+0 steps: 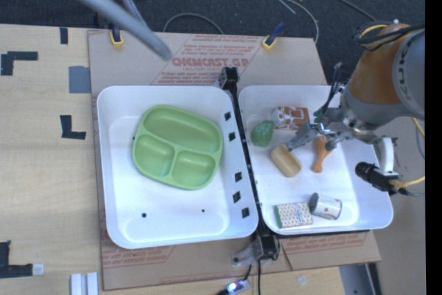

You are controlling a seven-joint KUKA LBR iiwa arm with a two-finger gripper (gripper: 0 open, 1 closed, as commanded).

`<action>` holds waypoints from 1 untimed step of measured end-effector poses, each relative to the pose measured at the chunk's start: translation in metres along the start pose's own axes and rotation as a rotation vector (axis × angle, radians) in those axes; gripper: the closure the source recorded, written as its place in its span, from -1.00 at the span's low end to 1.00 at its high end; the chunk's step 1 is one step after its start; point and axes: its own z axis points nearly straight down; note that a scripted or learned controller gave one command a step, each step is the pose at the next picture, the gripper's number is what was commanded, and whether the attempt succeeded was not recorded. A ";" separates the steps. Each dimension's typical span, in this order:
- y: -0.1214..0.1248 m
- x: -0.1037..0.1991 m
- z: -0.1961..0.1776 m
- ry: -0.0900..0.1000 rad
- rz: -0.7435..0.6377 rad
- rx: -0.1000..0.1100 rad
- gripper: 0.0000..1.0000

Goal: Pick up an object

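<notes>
My gripper [316, 136] hangs low over the middle of the right bin [376, 217], open, with its fingers spread to either side. Directly under it lies an orange carrot-shaped toy [320, 155], its upper end between the fingers and not gripped. A tan cylinder [285, 160] lies just left of the gripper. A white and brown box [291, 117] and a green rounded object [262, 132] sit further left and back. Near the bin's front lie a green-patterned flat box [293, 215] and a small grey and white can [324, 206].
The left bin [114, 217] holds a green divided plate [178, 147]. A black divider [238, 148] runs between the two bins. The arm's orange and grey body [383, 79] looms over the right bin's right edge. Cables and a grey pole cross the back.
</notes>
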 end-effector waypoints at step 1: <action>-0.004 -0.006 0.046 0.000 0.001 0.000 -1.00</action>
